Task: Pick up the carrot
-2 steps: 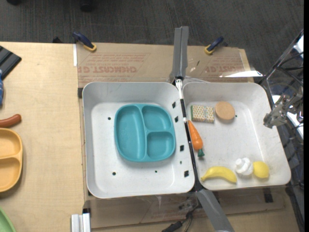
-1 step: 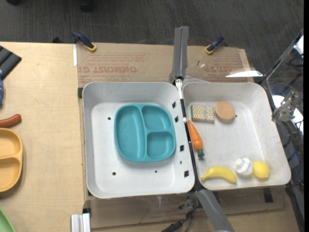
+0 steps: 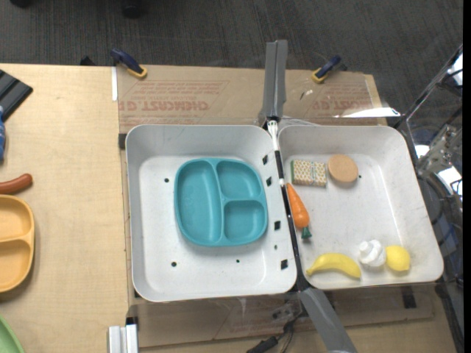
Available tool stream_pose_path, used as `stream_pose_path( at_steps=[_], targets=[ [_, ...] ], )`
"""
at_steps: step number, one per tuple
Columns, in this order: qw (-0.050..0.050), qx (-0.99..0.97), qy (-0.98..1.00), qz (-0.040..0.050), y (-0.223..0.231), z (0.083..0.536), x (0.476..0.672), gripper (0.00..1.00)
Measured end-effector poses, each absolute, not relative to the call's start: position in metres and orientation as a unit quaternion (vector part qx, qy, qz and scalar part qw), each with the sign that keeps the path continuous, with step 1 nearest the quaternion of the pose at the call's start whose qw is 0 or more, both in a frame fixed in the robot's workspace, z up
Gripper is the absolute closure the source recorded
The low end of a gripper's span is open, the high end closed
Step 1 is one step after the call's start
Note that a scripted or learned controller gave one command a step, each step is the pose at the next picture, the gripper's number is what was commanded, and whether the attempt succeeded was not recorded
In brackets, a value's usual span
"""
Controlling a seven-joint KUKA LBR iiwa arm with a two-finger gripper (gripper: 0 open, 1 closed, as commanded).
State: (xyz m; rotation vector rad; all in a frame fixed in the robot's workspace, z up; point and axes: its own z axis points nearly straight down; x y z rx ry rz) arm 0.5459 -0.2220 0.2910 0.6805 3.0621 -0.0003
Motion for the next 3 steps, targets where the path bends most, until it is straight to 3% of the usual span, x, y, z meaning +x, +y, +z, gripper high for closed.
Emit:
stream_pose_path(
  at_steps=[1, 2, 3],
  targets=[
    [0.001, -0.031, 1.000, 0.0006, -0.171, 0.215, 0.545, 1.00],
    [0.002, -0.024, 1.000, -0.0004, -0.222, 0.261, 0.533, 1.00],
    [0.003, 0.008, 1.000, -0.0008, -0.222, 0.385, 0.497, 1.00]
  ],
)
